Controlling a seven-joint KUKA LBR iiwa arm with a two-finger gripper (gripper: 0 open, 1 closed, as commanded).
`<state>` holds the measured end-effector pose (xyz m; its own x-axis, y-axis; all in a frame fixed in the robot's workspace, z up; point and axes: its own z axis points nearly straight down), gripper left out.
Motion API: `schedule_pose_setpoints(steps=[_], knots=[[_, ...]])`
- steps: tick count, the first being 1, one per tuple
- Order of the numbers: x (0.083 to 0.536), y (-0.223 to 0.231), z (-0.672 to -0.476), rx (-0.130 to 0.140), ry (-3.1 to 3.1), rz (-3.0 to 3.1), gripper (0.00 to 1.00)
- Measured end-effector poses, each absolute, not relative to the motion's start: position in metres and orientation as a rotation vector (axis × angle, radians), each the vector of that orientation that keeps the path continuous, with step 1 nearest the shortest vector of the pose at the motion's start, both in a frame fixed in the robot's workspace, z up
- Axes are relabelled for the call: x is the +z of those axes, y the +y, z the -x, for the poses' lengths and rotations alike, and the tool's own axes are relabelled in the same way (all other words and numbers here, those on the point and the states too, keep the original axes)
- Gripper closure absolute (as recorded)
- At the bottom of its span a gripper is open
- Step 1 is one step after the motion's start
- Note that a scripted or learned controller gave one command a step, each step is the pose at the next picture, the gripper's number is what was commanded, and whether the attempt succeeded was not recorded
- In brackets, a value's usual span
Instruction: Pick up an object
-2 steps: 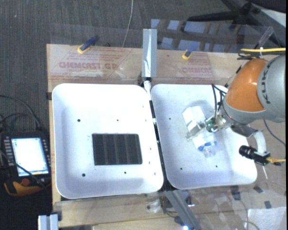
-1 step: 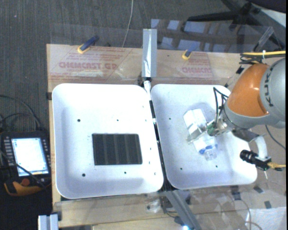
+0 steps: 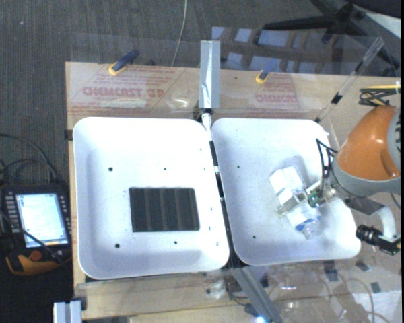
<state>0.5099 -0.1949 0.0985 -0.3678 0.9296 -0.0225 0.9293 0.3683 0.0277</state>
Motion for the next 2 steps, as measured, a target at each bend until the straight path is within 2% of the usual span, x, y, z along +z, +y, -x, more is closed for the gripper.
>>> schedule_pose_setpoints(steps=[1, 2], knots=[[0.097, -0.191, -0.495, 0.016, 2.540, -1.785, 0.00], [0.096, -0.148, -0.493, 0.011, 2.578, -1.739, 0.00]])
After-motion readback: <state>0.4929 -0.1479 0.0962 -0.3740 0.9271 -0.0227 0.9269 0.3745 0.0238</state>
